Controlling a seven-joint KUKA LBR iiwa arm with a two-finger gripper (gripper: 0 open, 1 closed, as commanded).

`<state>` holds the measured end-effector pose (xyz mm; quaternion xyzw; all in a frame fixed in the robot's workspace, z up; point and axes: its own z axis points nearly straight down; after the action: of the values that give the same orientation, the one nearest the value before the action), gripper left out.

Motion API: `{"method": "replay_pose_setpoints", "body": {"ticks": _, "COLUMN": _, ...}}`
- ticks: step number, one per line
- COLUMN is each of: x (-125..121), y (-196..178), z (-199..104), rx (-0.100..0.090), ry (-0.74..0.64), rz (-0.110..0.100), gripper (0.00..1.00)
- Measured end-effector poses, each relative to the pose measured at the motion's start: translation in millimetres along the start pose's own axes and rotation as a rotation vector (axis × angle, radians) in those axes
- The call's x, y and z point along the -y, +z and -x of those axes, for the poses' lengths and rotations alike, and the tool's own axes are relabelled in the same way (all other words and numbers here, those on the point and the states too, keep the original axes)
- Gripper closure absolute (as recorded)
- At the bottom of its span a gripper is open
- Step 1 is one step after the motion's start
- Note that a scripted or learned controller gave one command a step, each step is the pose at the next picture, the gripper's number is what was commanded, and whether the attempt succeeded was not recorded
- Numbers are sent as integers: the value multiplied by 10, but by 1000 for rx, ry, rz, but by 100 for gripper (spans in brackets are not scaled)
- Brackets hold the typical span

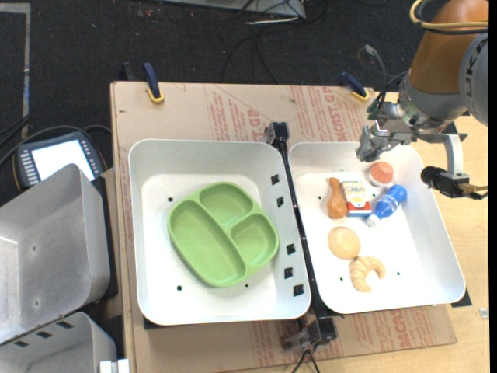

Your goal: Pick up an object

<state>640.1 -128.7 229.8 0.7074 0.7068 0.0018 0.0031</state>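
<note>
Well, the arm [446, 61] leans in over the right bin [435, 247], and its gripper [371, 148] hangs above that bin's far edge, just beside a round orange-red cap-like thing [380, 172]. Whether the claw is open or shut I cannot tell from this angle, and I see nothing caught in it. Taking the small carton [355, 198] as the marker: it lies in the far half of the right bin, the orange-red thing sits just beyond it toward the gripper, a blue bottle [387, 203] lies touching or nearly touching its right side, and a brown drumstick [336, 199] lies just to its left. Nearer the front than the carton rests a pale bun [344, 242], and nearer still a croissant [366, 273], just beside the bun. Well to the carton's left, in the left bin [155, 169], a green divided plate [223, 232] lies flat, tilted askew to the bin's sides.
</note>
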Motion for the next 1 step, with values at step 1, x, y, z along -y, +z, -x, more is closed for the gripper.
{"method": "replay_pose_setpoints", "body": {"ticks": 1, "x": -19, "y": -541, "z": 2, "rx": 0, "ry": -5, "rz": 1, "gripper": 100}}
